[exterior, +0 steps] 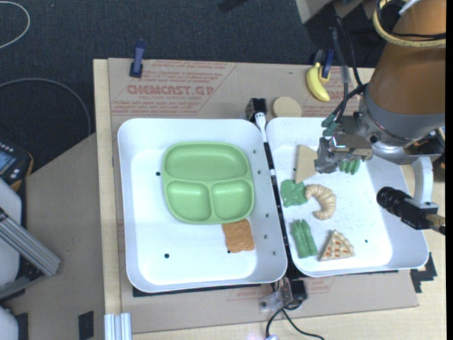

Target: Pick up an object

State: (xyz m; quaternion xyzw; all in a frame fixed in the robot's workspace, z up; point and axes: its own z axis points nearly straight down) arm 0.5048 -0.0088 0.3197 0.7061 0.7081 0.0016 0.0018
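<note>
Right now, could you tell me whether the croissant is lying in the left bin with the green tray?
No, the croissant lies in the right bin, while the green tray sits in the left bin.

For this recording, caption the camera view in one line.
Claw low in the right bin among toy foods; green divided plate in the left bin.

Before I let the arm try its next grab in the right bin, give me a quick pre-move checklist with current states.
1. Gripper over the right bin: ok.
2. Object between fingers: cannot tell.
3. Croissant, pizza slice and green beans lie apart from one another: ok.
4. Green piece beside gripper: identity cannot tell.
5. Green tray and orange toast in left bin, out of the way: ok.
</note>
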